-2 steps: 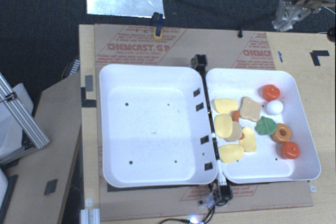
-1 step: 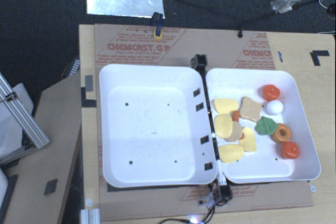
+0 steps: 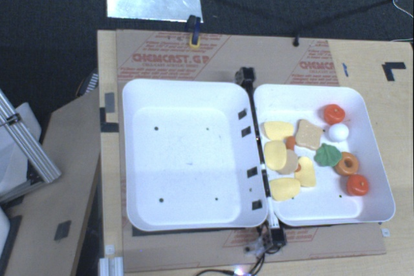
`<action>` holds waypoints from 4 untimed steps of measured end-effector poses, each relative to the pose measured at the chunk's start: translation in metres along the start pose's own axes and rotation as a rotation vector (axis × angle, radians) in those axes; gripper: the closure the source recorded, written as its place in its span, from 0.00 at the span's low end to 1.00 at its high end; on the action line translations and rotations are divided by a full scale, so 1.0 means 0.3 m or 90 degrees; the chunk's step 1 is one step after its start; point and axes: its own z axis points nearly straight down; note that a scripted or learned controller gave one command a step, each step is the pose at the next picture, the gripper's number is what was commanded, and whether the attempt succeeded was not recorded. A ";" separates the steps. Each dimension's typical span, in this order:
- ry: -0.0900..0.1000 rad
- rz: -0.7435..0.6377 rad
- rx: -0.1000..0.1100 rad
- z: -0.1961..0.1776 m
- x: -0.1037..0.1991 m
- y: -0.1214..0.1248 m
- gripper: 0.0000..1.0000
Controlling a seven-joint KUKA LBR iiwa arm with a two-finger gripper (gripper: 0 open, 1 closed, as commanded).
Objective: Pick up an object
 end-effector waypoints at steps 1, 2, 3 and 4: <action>-0.001 0.007 0.002 0.009 -0.245 -0.004 1.00; -0.002 0.008 0.002 0.010 -0.510 -0.007 1.00; -0.001 0.004 0.002 0.008 -0.573 -0.005 1.00; 0.002 0.001 0.009 0.693 -0.428 -0.090 1.00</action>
